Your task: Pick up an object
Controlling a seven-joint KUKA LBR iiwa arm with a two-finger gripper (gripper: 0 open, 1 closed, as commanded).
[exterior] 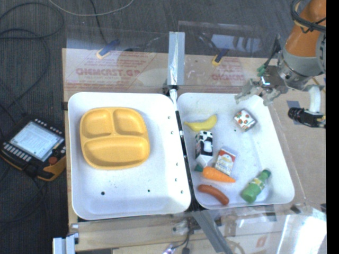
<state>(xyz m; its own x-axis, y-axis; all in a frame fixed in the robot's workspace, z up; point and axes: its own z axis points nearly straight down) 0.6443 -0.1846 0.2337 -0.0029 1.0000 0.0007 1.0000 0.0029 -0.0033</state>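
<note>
Hovering over the right bin's (pixel 275 142) far corner, your claw (pixel 260 89) hangs with fingers spread and nothing between them; just below it lies the spotted cube (pixel 244 119), probably the easiest pick; banana (pixel 201 123), carrot (pixel 218 174) and bottle (pixel 256 186) sit farther off.

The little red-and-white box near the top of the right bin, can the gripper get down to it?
Probably yes: the box lies alone with nothing over it, and the gripper hovers just beyond it.
</note>
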